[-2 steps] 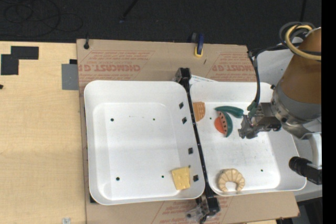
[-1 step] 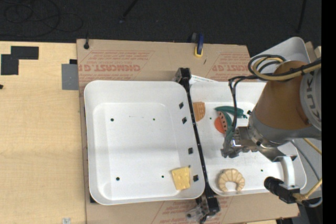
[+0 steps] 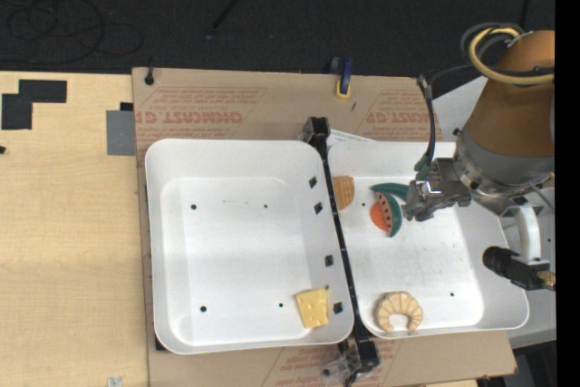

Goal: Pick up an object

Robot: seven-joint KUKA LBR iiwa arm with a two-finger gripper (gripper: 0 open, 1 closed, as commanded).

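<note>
In the right bin [image 3: 453, 308] lie a watermelon slice [image 3: 386, 208], red with a green rind, a tan waffle-like piece [image 3: 343, 191] against the left wall, and a croissant [image 3: 400, 310] near the front edge. A yellow cheese wedge [image 3: 314, 307] rests in the left bin [image 3: 227, 168] at its front right corner. My gripper [image 3: 424, 202] hangs low over the right bin, just to the right of the watermelon slice and very close to it. Nothing shows between its fingers.
The grey and orange arm [image 3: 512, 118] covers the right bin's far right part. A black clamp strip [image 3: 328, 213] runs between the two bins. A blue clamp [image 3: 343, 77] sits at the cardboard's back edge.
</note>
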